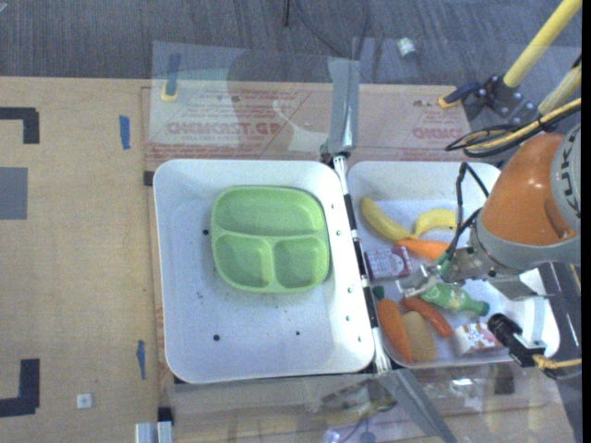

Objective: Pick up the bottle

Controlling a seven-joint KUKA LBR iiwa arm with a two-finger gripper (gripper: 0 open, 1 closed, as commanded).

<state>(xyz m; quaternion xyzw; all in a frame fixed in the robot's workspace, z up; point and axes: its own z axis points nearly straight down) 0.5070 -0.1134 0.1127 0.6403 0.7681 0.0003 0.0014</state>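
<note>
The gripper (pixel 443 271) hangs low over the right bin (pixel 406 175), its tip just above the neck end of the green bottle (pixel 452 297); whether the fingers stand apart or together cannot be told, since the wrist hides them from above; nothing shows plainly clamped between them. The bottle lies on its side in the right bin, slanted, with its darker end toward the lower right; it sits just under the gripper and beside a red sausage-shaped toy (pixel 427 315). To the left of that lie an orange carrot-like piece (pixel 394 329) and a tan piece (pixel 420 338), side by side near the bin's lower wall; a small white packet with red print (pixel 476 338) lies to the bottle's lower right. Above the gripper rest a banana (pixel 380 220), a second yellow piece (pixel 434 220) and an orange piece (pixel 425 247); a small dark red packet (pixel 388 262) lies near the bin's left wall. The arm (pixel 526 206), orange and bulky, comes in from the right over the bin's edge. The left bin (pixel 185 330) holds a green divided plate (pixel 271 239), well apart from the gripper; both bins sit on the wooden table (pixel 74 247), which bears blue tape marks.
</note>
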